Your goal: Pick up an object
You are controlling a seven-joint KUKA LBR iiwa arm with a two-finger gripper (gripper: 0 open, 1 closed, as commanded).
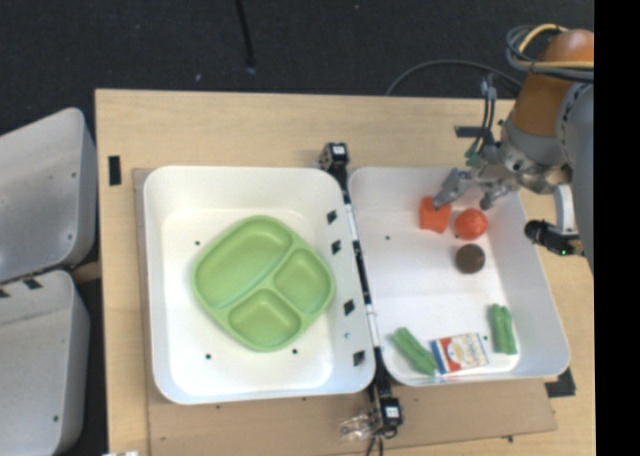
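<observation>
In the right bin (pixel 400 289) lie an orange block (pixel 434 216), a red ball (pixel 471 223) and a dark brown round object (pixel 470 259). Along its near edge are a green pod (pixel 410 350), a small printed packet (pixel 460 352) and a second green piece (pixel 502 329). My gripper (pixel 469 192) hangs over the bin's far right part, just above and behind the orange block and the red ball. Its fingers are spread open, one toward the block and one toward the ball, with nothing between them.
The left bin (pixel 170 344) holds a green three-compartment plate (pixel 262 282). A black divider with clips (pixel 352 264) runs between the bins. Grey chairs (pixel 40 244) stand off the bench's left side. A cable (pixel 430 72) loops behind the arm.
</observation>
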